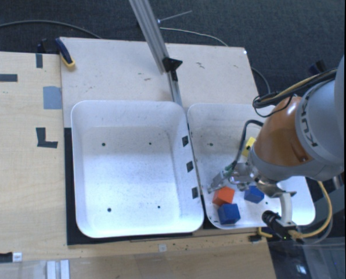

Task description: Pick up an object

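In the right bin (pixel 219 127), my gripper (pixel 220 182) is low over the front part, just above an orange block (pixel 223 196). A blue block (pixel 229 214) lies right in front of the orange one, by the bin's front rim. To the right, a second blue block (pixel 253 195) sits partly under the wrist. Behind it, a small yellow piece (pixel 250 142) shows beside the arm. The arm's orange band and grey body hide the bin's right side.
The left bin (pixel 126 167) sits beside the right one, sharing a raised rim between them. A metal pole (pixel 152 34) slants down to the back rim. Cables trail at the front right corner of the bench.
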